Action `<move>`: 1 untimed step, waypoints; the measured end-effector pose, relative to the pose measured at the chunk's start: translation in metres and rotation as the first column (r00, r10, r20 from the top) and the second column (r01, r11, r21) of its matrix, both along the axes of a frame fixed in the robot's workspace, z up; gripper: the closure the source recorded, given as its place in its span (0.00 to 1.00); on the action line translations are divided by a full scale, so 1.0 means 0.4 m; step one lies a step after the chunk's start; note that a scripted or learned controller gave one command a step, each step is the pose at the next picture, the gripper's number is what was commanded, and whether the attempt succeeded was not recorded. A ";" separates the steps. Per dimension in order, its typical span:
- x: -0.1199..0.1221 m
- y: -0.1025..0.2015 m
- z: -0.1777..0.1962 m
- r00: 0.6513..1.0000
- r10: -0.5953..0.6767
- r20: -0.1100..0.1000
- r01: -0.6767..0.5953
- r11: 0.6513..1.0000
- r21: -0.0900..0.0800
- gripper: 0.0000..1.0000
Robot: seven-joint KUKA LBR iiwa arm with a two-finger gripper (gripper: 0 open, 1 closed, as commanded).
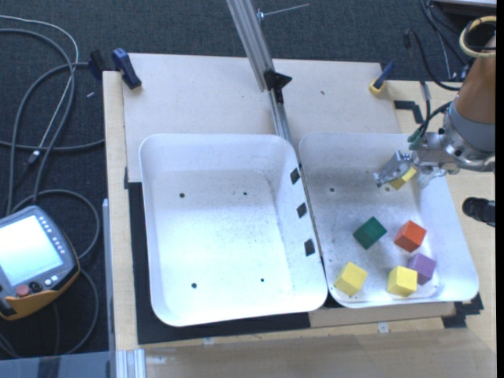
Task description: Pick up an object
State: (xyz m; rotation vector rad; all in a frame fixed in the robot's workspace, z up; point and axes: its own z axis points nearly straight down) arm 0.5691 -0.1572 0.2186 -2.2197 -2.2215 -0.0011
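Held yellow block (404,177): a small yellow piece, caught between the fingers of the gripper, above the floor of the right bin, in that bin's far right part.
Gripper (398,175): clenched on the held yellow block; it comes in from the right, pointing left, over the right bin.
Arm (475,116): grey, with an orange band above the wrist, at the right edge of the scene.
Right bin (339,164): white and shallow, with five loose blocks gathered in its near right part.
Green block (369,232): the leftmost and farthest of the cluster, near the orange-red one.
Orange-red block (409,235): right of the green block, just beyond the purple one.
Purple block (423,266): touching or just beside the near-right yellow cube (402,280).
Yellow cube at the near left (351,277): apart from the rest, close to the bin's near rim.
Left bin (213,227): white, beside the right bin, its floor speckled.
Bench (197,93): pale board under both bins, with a metal rail (250,34) running away at the far side.
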 end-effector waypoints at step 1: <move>-0.025 0.080 -0.294 1.000 0.001 -0.010 -0.001 1.000 0.003 0.00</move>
